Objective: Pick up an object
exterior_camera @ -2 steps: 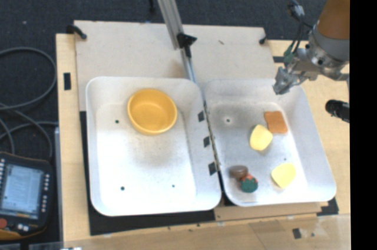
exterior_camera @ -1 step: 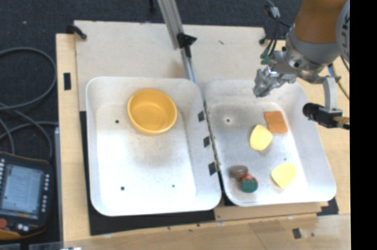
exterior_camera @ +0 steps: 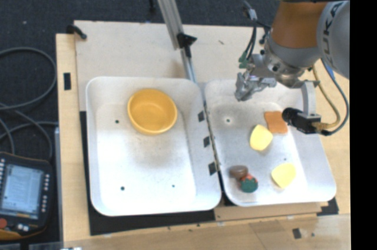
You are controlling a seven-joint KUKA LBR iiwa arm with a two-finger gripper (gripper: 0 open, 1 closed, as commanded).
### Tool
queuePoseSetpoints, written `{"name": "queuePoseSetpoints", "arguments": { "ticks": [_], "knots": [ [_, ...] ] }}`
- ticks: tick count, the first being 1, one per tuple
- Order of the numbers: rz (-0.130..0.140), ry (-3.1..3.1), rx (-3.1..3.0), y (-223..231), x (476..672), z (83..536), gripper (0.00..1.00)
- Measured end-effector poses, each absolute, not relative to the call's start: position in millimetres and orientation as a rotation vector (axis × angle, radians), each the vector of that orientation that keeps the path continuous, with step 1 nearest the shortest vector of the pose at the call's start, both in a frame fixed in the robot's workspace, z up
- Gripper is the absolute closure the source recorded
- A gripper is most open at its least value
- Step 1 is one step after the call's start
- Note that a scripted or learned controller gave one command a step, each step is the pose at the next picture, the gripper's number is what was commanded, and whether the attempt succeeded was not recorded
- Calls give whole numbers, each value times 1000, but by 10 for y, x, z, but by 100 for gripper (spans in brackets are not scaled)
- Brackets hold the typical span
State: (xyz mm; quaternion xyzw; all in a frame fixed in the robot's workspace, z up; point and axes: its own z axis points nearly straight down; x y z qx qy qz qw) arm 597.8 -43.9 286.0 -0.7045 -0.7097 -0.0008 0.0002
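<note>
At the lower right, in the right bin (exterior_camera: pixel 321 175), a brown and green-red lump pair (exterior_camera: pixel 244 178) is seen beside a yellow piece (exterior_camera: pixel 284 174). Higher up lie another yellow piece (exterior_camera: pixel 261 138) and an orange block (exterior_camera: pixel 275 122). A yellow bowl (exterior_camera: pixel 152 111) sits in the left bin (exterior_camera: pixel 106 184). The gripper (exterior_camera: pixel 244 89) hangs over the right bin's upper-left corner — nothing is seen held, and its state cannot be told.

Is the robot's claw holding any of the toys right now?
No, nothing sits between its tips. The claw hangs over the right bin, with every toy lying apart from it.
</note>
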Motion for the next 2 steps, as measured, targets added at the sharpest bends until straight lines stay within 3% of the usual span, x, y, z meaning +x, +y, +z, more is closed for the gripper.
{"name": "queuePoseSetpoints", "arguments": {
  "ticks": [2],
  "knots": [
    [-1, -2229, -2213, 465, 5522, 2719, 100]
  ]
}}
